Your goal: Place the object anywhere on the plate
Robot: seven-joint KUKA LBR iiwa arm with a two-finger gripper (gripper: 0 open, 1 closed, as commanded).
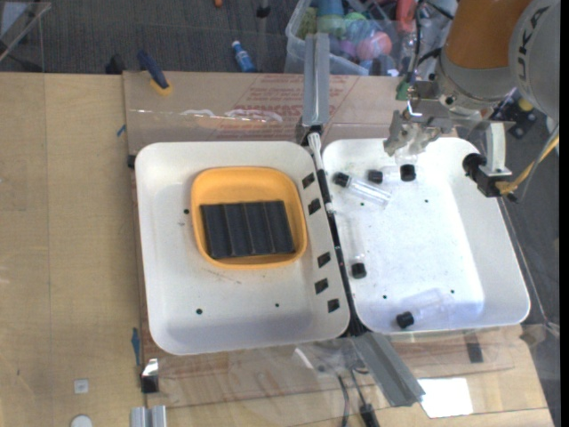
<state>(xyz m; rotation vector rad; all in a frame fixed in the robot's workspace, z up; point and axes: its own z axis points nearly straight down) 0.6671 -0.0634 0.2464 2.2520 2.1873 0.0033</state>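
Nearest the camera, a grey metal bar [389, 372] runs out from under the front edge of the two bins, beside a white label [447, 396] on the wooden bench [62, 238].

Left bin [169, 310]: holds an orange plate [249, 213] with rounded corners, set toward the middle of the bin. A black ribbed block [247, 229] lies flat on the plate, wholly within its rim.

Right bin [480, 274]: holds several small items. A small black piece [404, 319] sits near the front wall, with a clear plastic item [431, 301] just beside it. Another black piece [357, 269] lies near the divider. A clear tube [367, 191] lies toward the back, with black pieces near it at [340, 179], [376, 176] and [408, 173].

Divider: a row of black clips [318, 234] runs along the seam between the bins.

Arm: the grey arm with its orange band [484, 20] reaches in from the right. The gripper [411, 145] hangs over the back of the right bin, well apart from the plate. Its fingers point downward with a visible gap between them, and nothing is seen between them.

Behind the bench, a clear tub of coloured toys [364, 16] stands on the floor.
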